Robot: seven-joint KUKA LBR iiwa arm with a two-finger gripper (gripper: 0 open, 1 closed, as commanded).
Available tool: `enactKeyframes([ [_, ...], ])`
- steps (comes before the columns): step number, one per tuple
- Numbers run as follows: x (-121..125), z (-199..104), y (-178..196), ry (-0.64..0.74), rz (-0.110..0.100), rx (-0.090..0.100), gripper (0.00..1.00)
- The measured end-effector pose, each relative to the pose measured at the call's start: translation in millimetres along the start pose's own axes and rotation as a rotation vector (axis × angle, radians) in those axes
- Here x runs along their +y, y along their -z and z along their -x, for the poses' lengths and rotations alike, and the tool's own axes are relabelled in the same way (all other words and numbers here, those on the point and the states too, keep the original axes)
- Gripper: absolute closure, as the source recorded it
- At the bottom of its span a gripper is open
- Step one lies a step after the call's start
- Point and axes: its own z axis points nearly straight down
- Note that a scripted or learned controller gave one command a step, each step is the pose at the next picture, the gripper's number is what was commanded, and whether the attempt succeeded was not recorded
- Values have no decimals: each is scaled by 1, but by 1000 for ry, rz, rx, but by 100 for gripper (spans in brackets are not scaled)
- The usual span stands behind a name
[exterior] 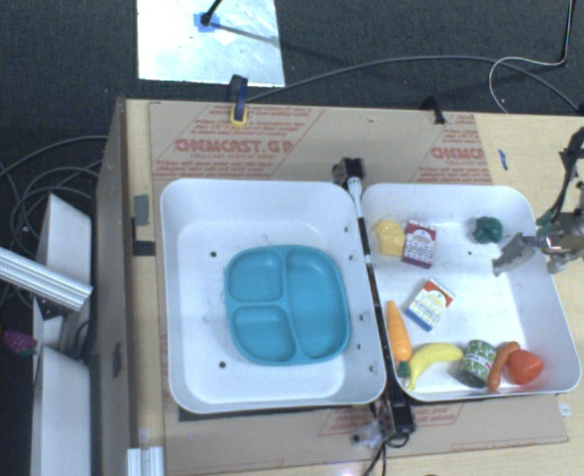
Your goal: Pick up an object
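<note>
On the table (301, 137), the left bin (187, 216) holds a light blue divided plate (287, 302) lying flat near its middle. Just right of it, across the dark seam where the two bins meet, the right bin (525, 315) carries the small things. Nearest the seam, at the upper left, sits a yellow lump (389, 236), touching or just beside a red and white carton (419, 244). Lower down an orange carrot (399, 332) lies along the left wall, with a second small carton (429, 304), blue and red on white, tilted just to its right. Along the near edge come a yellow banana (432, 360), a green printed can (478, 362), a thin orange piece (501, 364) leaning against it, and a red tomato (525, 367) in the corner. A dark green lump (487, 229) rests alone near the far right. The pincer (513, 253) hangs over the bin's right side, just below that green lump, with nothing between its fingers; how wide they stand cannot be told.
</note>
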Motion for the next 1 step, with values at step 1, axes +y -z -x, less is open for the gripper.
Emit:
enactKeyframes([
  [1,70,-47,-113,1,-3,2,0],
])
